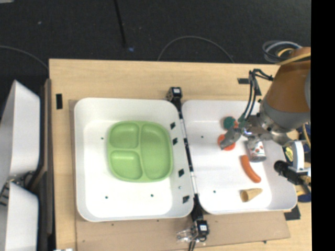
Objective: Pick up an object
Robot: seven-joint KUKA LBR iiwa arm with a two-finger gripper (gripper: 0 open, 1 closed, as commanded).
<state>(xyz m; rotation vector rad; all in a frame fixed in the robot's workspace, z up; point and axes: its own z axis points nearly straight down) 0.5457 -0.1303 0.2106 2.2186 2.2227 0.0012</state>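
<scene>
The arm (290, 95) hides the right bin's (209, 192) far corner.

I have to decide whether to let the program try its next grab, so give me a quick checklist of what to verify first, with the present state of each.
1. Things within reach in the right bin: ok; an orange sausage-shaped toy, a tan cone and a small teal piece lie there.
2. Gripper over the right bin: ok.
3. Fingers open: cannot tell.
4. Anything already held: cannot tell; a reddish piece sits close by the gripper.
5. Green divided plate in the left bin, away from the arm: ok.
</scene>
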